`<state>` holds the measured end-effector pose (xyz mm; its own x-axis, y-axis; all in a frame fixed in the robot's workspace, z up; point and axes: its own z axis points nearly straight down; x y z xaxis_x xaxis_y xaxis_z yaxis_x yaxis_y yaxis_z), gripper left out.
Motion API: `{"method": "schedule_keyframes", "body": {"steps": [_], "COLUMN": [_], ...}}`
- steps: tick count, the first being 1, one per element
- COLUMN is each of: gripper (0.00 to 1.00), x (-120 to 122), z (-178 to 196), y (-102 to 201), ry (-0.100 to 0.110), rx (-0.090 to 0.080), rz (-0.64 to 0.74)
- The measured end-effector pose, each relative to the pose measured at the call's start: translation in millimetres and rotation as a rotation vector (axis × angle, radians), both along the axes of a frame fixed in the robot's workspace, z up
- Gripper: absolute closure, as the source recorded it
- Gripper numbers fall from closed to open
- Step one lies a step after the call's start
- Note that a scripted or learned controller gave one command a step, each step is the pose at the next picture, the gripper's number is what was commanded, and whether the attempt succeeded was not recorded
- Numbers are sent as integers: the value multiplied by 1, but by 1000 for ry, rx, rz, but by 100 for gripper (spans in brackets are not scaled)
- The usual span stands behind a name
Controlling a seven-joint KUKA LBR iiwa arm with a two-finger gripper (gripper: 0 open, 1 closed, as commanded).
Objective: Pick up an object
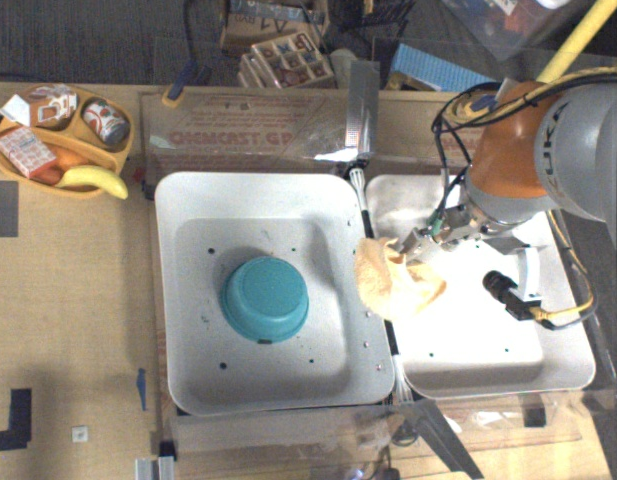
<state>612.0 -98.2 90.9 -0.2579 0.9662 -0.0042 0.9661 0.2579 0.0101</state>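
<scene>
A crumpled tan cloth [393, 280] hangs at the left side of the right bin [488, 363], and its edge overlaps the divider between the two bins. My gripper [420, 247] is at the cloth's upper right corner, shut on a fold of it, and the cloth droops down and left from the fingertips. A teal bowl [266, 298] lies upside down in the middle of the left bin [188, 218].
A yellow tray [48, 173] with a banana and food packs sits on the bench at the far left. A long cardboard box [248, 133] lies behind the bins. The grey arm with its orange band [513, 153] reaches over the right bin's back corner.
</scene>
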Motion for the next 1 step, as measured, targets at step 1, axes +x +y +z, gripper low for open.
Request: {"method": "schedule_keyframes", "body": {"steps": [1], "gripper": [0], "x": [-33], "z": [0], "y": [-3], "ry": [-4], "rx": [0], "rz": [128]}}
